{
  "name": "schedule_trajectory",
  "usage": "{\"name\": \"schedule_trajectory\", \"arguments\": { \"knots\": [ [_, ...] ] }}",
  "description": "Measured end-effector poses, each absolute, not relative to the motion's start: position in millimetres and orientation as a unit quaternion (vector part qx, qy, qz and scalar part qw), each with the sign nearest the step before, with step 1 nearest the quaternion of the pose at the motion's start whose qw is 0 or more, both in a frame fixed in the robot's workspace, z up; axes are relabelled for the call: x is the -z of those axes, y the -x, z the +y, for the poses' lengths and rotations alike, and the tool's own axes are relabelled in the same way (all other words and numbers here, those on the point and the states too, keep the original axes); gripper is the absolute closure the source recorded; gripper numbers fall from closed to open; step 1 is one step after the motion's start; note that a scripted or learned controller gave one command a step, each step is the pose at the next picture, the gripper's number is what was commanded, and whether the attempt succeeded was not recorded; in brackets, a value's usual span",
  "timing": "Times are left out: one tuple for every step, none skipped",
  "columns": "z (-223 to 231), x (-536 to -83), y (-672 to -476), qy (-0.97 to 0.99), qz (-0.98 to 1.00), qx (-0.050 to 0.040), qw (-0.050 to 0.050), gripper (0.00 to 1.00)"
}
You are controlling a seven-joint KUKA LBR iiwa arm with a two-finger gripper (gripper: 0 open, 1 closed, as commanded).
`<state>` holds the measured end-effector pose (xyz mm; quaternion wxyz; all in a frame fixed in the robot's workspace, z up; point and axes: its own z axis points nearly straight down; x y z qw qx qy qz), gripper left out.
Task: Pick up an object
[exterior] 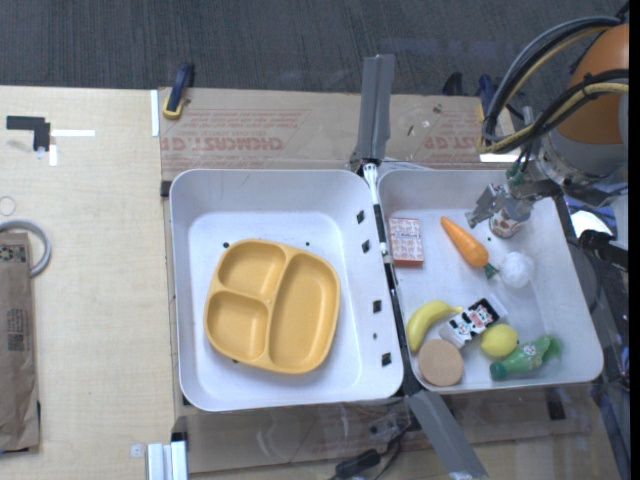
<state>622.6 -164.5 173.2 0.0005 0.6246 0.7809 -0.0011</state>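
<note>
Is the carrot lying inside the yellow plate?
No, the carrot lies in the right bin, while the yellow plate sits in the left bin.

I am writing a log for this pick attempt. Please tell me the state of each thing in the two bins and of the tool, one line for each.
Tool: low over the right bin's far part, beside the carrot.
Yellow plate: flat in the left bin, nothing in its compartments.
Carrot: lying, tilted.
Pink block: lying flat.
White ball: resting by the carrot's tip.
Banana: lying, touching the round disc.
Lemon: resting.
Green bottle: lying on its side.
</note>
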Motion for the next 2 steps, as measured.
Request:
{"name": "schedule_trajectory", "arguments": {
  "knots": [
    [-168, -133, -630.1, -0.579, 0.815, -0.0048, 0.011, 0.00],
    [-156, -121, -641.4, -0.536, 0.843, -0.0098, 0.027, 0.00]
  ]
}}
